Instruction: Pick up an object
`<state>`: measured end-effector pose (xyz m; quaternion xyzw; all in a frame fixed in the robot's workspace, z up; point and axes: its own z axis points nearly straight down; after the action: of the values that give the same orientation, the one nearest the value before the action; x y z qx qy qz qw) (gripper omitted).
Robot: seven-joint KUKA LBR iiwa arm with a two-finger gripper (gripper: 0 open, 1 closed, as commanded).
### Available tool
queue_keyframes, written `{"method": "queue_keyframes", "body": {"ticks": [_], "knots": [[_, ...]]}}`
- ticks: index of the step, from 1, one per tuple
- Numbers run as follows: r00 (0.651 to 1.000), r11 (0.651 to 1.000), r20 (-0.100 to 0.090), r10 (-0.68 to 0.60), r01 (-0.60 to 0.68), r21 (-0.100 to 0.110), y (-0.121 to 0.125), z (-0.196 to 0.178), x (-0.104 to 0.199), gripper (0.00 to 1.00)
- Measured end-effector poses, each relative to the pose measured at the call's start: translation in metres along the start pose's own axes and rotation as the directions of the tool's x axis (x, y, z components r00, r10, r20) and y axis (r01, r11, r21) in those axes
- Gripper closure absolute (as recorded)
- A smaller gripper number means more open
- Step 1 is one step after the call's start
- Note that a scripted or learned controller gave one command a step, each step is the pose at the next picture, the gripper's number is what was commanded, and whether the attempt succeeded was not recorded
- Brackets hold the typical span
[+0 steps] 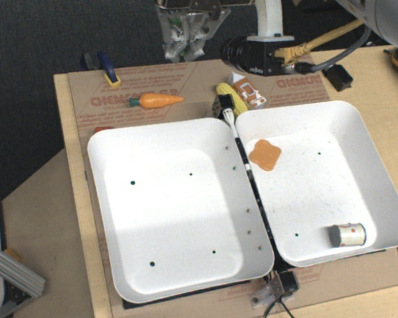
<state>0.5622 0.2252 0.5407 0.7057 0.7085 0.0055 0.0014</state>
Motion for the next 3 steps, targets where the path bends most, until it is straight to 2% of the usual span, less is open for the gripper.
{"method": "queue_keyframes", "body": {"ticks": [1, 2, 3], "knots": [[1.000, 1.000, 0.010, 0.001, -0.001, 0.022, -0.069, 0.110, -0.001, 1.00], [1.000, 1.000, -0.001, 0.002, -0.002, -0.002, -0.083, -0.002, -0.001, 1.00], [1.000, 1.000, 0.004, 0.000, 0.000, 0.006, -0.083, -0.006, 0.001, 1.00]]}}
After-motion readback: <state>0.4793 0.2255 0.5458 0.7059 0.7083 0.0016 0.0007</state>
